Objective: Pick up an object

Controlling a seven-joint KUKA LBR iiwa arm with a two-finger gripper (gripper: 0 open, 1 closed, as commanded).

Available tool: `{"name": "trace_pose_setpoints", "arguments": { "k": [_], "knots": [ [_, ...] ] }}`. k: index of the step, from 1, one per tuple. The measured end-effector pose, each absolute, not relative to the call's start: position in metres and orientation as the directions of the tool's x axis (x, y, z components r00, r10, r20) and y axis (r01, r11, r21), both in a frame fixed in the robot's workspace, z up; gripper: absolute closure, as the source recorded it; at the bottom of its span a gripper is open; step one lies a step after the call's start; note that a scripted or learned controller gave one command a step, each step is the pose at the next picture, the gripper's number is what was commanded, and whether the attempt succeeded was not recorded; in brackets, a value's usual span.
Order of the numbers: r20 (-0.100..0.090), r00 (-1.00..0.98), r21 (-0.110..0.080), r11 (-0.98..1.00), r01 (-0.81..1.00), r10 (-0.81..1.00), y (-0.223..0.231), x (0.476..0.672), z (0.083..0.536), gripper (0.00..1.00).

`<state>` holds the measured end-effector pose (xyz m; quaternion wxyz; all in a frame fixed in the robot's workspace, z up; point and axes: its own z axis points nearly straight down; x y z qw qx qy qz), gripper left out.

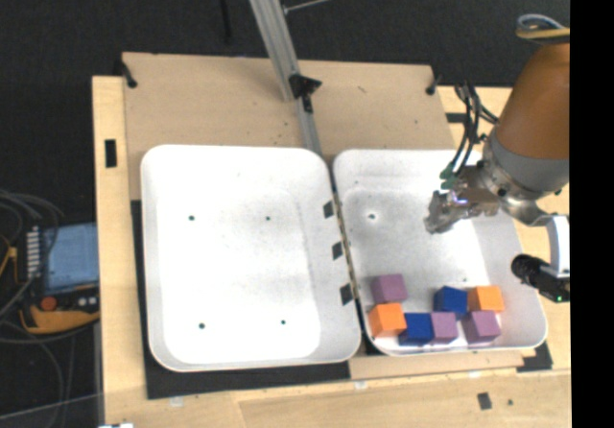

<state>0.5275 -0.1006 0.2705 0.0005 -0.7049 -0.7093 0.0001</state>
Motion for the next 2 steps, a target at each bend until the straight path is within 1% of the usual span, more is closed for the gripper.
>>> {"name": "trace_pose_setpoints", "arguments": {
  "k": [1, 2],
  "knots": [
    [-0.001, -0.006, 0.002, 0.006, 1.000, 1.000, -0.059, 0.540, 0.269, 1.00],
    [-0.001, -0.005, 0.002, 0.005, 1.000, 1.000, -0.016, 0.559, 0.256, 1.00]
  ]
}}
